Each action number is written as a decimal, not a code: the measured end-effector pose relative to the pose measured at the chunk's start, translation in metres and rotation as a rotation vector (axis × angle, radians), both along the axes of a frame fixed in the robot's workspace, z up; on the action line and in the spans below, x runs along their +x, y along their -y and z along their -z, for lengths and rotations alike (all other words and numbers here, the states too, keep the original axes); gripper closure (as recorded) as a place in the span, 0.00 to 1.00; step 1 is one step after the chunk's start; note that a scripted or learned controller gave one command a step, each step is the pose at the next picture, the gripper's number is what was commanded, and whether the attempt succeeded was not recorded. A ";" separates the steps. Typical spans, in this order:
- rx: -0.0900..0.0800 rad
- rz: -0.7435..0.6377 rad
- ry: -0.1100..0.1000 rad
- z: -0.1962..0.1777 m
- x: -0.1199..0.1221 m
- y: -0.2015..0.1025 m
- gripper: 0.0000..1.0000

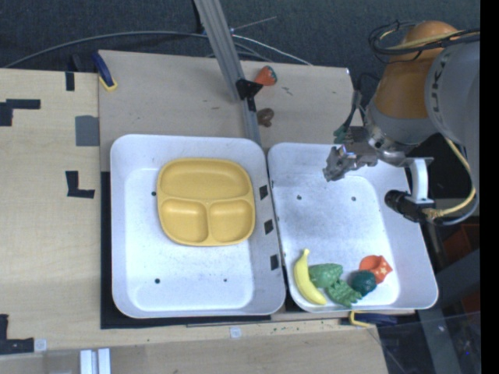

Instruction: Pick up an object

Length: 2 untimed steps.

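In the right bin (343, 216), several small toys lie along the near edge: a yellow banana (305, 280), a green leafy piece (331, 281), a dark teal round piece (362, 282) and an orange-red piece (376, 266). My gripper (337, 164) hangs over the far part of that bin, well away from the toys. Nothing shows between its fingers.
The left bin (132, 232) holds a yellow divided plate (207, 201). A grey metal pole (222, 37) slants up from the bins' far junction, with an orange clip (266, 75) beside it. Cables run across the dark floor behind the bench.
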<state>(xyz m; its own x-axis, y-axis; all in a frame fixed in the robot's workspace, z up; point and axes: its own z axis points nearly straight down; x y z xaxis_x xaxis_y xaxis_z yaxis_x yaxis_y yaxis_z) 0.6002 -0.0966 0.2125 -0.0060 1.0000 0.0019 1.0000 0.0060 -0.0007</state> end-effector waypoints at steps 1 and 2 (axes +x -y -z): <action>0.000 -0.001 0.001 -0.010 0.009 -0.052 1.00; 0.000 0.000 -0.002 -0.001 0.013 -0.106 1.00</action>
<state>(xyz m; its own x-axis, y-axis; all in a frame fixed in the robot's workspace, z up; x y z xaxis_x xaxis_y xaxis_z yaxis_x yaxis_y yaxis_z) 0.6136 0.0096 0.2132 -0.0062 1.0000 0.0016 1.0000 0.0062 -0.0027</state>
